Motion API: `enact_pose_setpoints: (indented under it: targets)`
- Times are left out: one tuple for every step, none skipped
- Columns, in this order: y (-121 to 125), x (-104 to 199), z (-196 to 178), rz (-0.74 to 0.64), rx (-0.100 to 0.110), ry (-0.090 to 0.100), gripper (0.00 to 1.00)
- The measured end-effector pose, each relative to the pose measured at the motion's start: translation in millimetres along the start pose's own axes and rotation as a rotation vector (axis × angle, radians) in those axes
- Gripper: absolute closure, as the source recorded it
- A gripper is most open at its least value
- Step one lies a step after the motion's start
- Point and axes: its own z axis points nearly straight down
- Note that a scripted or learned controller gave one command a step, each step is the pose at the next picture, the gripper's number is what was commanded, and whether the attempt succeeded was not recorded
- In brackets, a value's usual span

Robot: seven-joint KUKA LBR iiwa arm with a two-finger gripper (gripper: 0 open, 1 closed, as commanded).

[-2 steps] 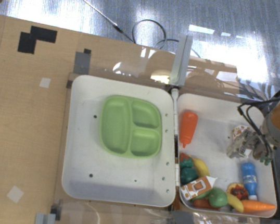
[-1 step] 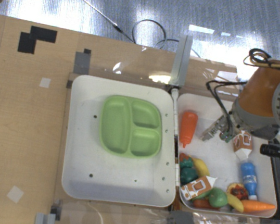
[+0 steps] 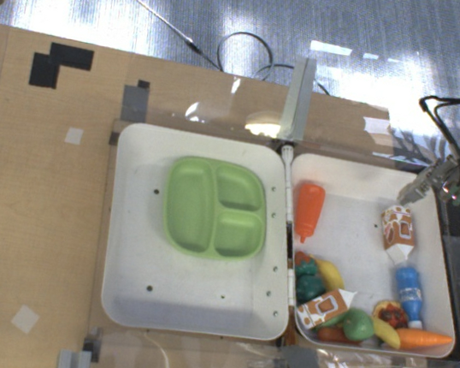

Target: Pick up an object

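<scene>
The right bin [image 3: 356, 207] holds toy groceries. An orange bottle [image 3: 308, 209] lies at its left side. A small brown-and-white carton [image 3: 398, 229] stands near the right wall, with a blue bottle [image 3: 408, 292] just in front of it. An orange carrot [image 3: 423, 340], a yellow banana [image 3: 328, 274], a second carton [image 3: 323, 308] and a green fruit [image 3: 357, 325] crowd the front edge. My gripper [image 3: 415, 192] hangs over the bin's far right corner, just above and behind the small carton, and nothing shows in its grasp.
The left bin [image 3: 129, 275] carries a green divided plate [image 3: 215, 207]. A metal divider post [image 3: 296, 103] stands behind the seam between the bins. Black cables [image 3: 246, 51] lie on the floor beyond the bench.
</scene>
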Motion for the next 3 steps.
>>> enact_pose_setpoints:
  targets:
    - [34.0,87.1,-10.1,0.111,0.001,0.015,1.0]
    - [97.6,99.1,-5.9,0.319,0.004,0.016,1.0]
    - [97.3,30.2,-70.7,0.266,0.001,0.008,1.0]
